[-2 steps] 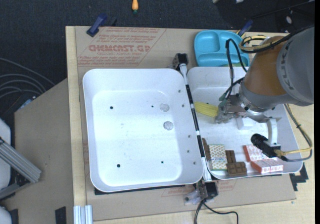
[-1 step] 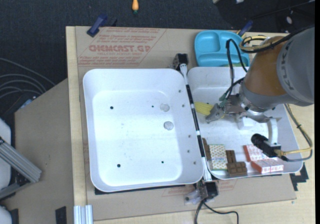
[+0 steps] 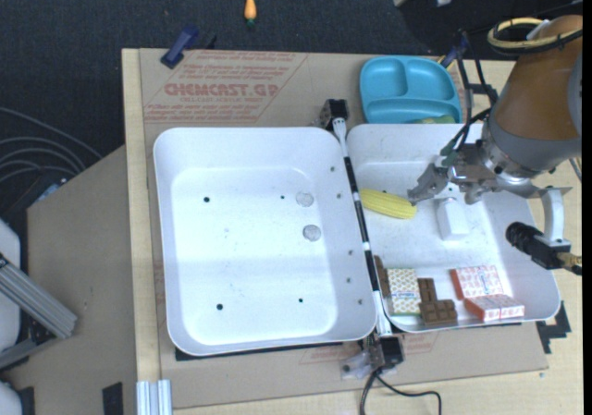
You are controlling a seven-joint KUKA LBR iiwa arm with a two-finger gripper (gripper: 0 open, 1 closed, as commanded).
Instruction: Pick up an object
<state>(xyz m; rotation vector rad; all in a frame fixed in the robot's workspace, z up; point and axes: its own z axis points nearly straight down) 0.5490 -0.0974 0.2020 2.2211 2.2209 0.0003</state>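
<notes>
Your jaws (image 3: pixel 450 189) hang low over the right bin (image 3: pixel 518 247), just beside the yellow banana (image 3: pixel 388 204) that lies by the bin's left wall. You cannot tell if they are open or closed. Small boxes (image 3: pixel 486 294) sit near the front edge.

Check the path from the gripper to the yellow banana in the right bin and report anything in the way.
Nothing visible blocks it. The gripper hangs just right of the yellow banana, with bare floor of the right bin between them. The boxes lie apart, at the bin's near edge.
</notes>
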